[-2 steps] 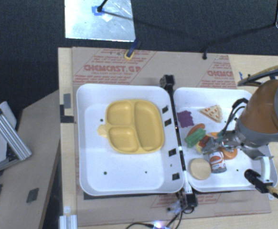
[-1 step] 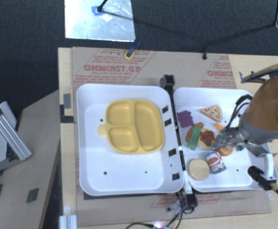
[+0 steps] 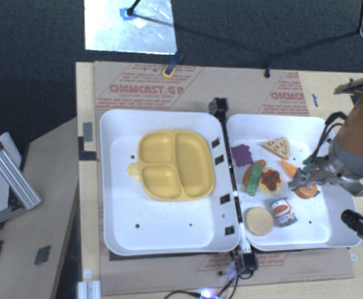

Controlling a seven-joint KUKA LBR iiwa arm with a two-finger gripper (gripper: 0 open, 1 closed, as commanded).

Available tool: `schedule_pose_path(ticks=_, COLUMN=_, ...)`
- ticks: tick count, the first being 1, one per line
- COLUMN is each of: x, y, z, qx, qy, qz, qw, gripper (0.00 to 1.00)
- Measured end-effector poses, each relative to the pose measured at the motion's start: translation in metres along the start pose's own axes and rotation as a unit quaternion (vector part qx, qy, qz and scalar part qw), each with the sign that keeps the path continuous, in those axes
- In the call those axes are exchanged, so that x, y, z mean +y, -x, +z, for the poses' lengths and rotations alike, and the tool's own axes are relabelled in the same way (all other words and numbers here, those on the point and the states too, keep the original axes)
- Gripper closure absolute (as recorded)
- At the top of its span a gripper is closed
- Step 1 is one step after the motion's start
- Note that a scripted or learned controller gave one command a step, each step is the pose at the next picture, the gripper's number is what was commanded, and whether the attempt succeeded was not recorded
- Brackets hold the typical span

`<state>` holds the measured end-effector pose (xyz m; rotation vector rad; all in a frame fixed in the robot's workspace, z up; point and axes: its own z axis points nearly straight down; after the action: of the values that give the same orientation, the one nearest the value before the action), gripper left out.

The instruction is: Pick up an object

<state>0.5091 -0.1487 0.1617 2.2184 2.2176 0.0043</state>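
Orange plastic shows just under the tool (image 3: 304, 180), which hangs low over the right bin (image 3: 312, 234) toward its 3 o'clock side; whether it is spread or pressed together cannot be told, since the grey wrist hides its tips. The orange round piece (image 3: 306, 192) lies touching or right beneath the tool, flat, like a slice with a paler face. At 10 o'clock from the tool rests an orange carrot-like wedge (image 3: 288, 167), and further the same way a tan triangular slice (image 3: 276, 147) with red spots.

At 9 o'clock from the tool sits a red clump (image 3: 271, 180) like berries, touching a green pod (image 3: 254, 179) that stands roughly on the 12–6 line, with a small red-orange piece (image 3: 250, 173) beside it. Beyond, at 10 o'clock, lies a purple block (image 3: 242, 154) near the bin's inner wall. At 7 o'clock from the tool a small can (image 3: 284, 211) with a red and white label lies tilted, and just past it a pale beige disc (image 3: 259, 221) lies flat.

The left bin (image 3: 119, 229) holds a yellow divided plate (image 3: 175, 165) with three compartments, set near its centre. Both bins rest on a brown cardboard sheet (image 3: 144, 86) with red print on the worktop (image 3: 50, 185).
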Motion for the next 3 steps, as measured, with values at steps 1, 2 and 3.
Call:
schedule_pose_path(ticks=1, x=-0.003, y=0.009, z=-0.049, qx=-0.001, qy=0.001, qz=0.000, qw=1.0000, gripper=1.00)
schedule_pose_path(ticks=2, x=-0.001, y=0.009, z=-0.063, qx=0.000, qy=-0.001, qz=-0.002, qw=1.0000, gripper=1.00)
schedule_pose_path(ticks=3, x=0.007, y=-0.042, z=-0.074, qx=0.001, qy=0.000, qz=-0.005, qw=1.0000, gripper=1.00)
